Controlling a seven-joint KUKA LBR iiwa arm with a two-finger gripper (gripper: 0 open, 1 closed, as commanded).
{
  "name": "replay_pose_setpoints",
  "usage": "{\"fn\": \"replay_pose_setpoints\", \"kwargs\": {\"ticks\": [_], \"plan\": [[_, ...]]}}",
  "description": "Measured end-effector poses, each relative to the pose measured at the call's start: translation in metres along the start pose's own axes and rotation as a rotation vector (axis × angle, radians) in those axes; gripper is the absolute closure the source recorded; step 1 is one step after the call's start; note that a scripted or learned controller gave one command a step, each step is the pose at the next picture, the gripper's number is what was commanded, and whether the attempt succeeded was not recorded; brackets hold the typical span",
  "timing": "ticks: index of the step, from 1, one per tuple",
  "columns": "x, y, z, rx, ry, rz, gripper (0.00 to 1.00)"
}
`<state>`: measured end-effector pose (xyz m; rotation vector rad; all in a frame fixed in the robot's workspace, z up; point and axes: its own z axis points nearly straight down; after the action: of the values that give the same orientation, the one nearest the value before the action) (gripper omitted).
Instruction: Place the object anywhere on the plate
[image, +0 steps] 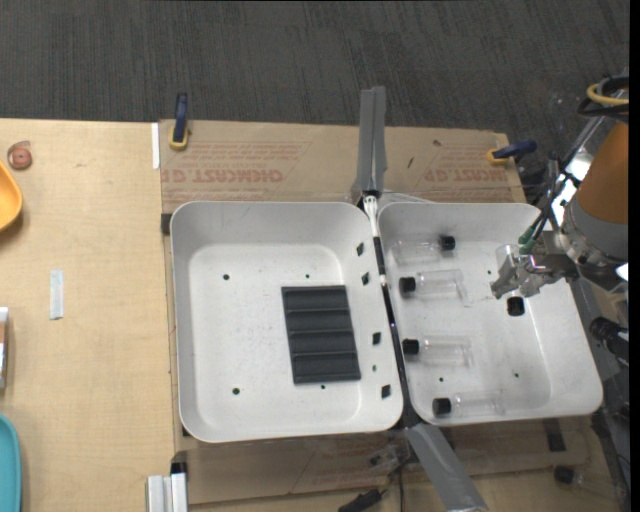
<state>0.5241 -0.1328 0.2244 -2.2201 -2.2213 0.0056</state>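
Note:
A black ribbed plate (321, 335) lies flat in the middle of the left bin (200, 300). Several clear vials with black caps lie in the right bin (570, 370): one at the back (430, 244), one near the left wall (430, 286), one lower down (440, 350) and one at the front (470, 406). My gripper (515, 275) hangs over the right part of that bin, far from the plate. A black cap (515, 306) sits just below the gripper; whether it is held or resting on the bin floor is unclear.
A grey divider bar (372, 150) runs between the two bins. Cardboard (270, 160) lies under the bins, with clamps at its back corners (180, 125). An orange object (6, 200) and small items sit on the wooden bench at the left.

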Motion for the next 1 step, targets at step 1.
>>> {"fn": "replay_pose_setpoints", "kwargs": {"ticks": [1], "plan": [[0.0489, 0.0307, 0.0341, 0.0, 0.001, -0.161, 1.0]]}}
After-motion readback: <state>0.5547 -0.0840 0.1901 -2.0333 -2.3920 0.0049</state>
